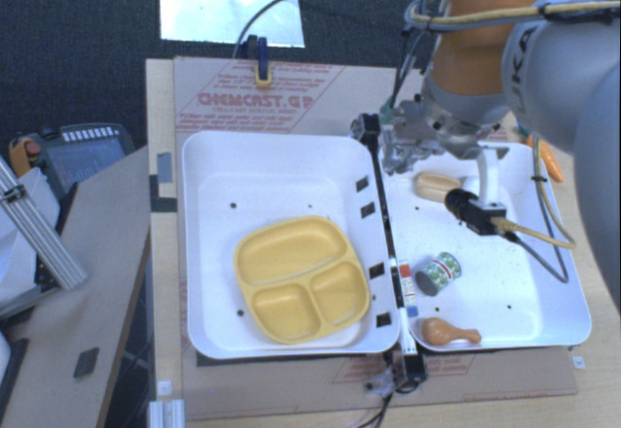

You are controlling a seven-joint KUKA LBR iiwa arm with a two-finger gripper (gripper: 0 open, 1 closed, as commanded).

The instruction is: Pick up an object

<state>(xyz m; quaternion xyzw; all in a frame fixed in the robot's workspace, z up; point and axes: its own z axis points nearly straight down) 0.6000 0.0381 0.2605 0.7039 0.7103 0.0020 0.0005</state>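
My gripper (396, 160) hangs over the far left corner of the right bin (543, 319), close to the divider between the bins. A tan oval bread-like piece (435, 185) lies just to its right on the bin floor, apart from it. Nearer the front, a small green and white can (438, 273) lies on its side. A tan drumstick-shaped toy (446, 332) rests by the front wall. A thin orange object (549, 161) shows at the bin's far right rim, partly behind the arm.
The left bin (218, 183) holds a yellow three-compartment tray (301, 276) toward its front right. The raised divider (380, 222) with black clips runs between the bins. The arm's bulk covers the right bin's far side.
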